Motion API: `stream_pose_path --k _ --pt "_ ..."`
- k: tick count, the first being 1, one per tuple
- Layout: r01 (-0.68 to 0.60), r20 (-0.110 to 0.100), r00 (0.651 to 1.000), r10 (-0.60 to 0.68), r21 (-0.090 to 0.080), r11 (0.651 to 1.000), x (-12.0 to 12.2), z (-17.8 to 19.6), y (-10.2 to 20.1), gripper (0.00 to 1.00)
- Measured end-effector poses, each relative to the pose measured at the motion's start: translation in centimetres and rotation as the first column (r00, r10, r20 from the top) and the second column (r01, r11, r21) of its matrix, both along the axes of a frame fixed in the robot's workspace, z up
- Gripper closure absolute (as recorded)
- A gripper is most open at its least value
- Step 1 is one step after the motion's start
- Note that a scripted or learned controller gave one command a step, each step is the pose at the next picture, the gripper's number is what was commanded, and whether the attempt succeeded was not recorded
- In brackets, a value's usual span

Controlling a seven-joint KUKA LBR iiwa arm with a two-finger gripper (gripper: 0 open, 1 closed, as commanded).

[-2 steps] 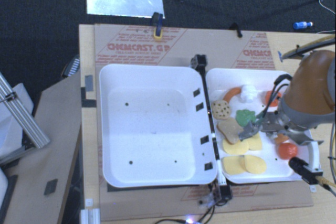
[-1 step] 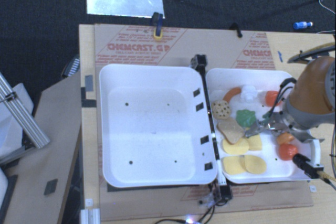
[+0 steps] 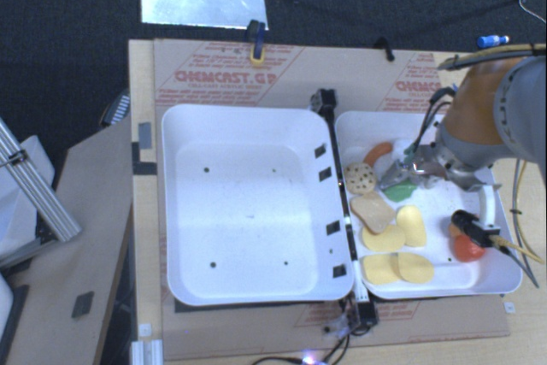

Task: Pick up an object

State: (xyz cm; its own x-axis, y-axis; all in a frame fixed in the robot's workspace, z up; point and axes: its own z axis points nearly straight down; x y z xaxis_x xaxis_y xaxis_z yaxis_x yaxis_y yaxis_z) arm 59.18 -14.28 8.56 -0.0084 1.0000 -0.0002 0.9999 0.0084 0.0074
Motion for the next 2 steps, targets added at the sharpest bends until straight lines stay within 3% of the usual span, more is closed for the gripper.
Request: stream_pose_path --k 1,2 --pt "0.004 -0.001 1.000 -0.004 0.000 1.000 -0.16 1.09 -0.24 1.00" --pt "0.004 -0.002 1.000 -0.004 0.000 1.000 -0.18 1.04 -0.24 0.00"
